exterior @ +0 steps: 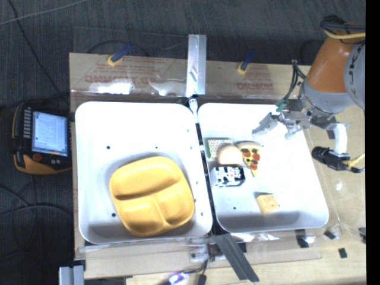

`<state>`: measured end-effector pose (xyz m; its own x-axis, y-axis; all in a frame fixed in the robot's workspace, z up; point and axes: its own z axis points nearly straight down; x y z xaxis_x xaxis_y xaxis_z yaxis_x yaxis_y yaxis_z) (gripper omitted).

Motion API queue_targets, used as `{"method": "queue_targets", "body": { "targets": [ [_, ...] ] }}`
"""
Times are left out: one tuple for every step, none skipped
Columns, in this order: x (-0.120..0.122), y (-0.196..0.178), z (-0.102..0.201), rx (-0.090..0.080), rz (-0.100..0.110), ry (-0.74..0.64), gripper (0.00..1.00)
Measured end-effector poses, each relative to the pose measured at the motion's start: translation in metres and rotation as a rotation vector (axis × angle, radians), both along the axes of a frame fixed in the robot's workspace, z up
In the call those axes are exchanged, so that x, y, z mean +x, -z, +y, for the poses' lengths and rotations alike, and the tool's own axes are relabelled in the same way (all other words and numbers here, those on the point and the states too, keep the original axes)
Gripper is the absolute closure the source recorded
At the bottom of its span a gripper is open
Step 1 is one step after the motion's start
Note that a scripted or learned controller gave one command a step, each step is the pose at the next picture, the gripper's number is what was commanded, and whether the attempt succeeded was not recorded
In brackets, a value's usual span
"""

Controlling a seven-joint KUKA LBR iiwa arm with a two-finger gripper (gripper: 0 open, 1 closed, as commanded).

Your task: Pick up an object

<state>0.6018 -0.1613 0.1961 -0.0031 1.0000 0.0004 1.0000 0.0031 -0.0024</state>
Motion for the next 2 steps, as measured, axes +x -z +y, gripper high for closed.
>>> {"method": "queue_targets", "body": {
  "targets": [
    [-0.035, 0.067, 0.005, -0.002, 0.001, 0.042, 0.00],
    [0.032, 0.096, -0.022, -0.002, -0.019, -0.008, 0.00]
  ]
}}
